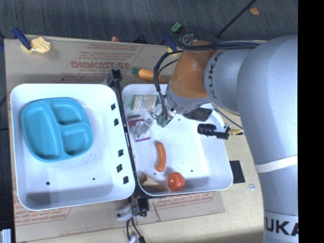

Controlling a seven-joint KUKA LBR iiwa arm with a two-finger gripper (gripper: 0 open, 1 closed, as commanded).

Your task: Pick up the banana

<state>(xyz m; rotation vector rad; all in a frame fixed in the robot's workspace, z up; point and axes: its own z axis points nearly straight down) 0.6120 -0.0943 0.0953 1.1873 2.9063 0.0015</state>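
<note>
End effector (162, 118) sits low over far-left of right bin (218, 178), open or closed can't tell. Banana's direction and long axis unclear, maybe under arm (263, 85).

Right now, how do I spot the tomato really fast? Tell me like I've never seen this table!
Find the right-hand white bin of the two. Look along its bottom edge in the picture, where the tomato sits beside a brown crusty piece. It is the only round, red thing there; the orange sausage just above it is long and thin.
</note>
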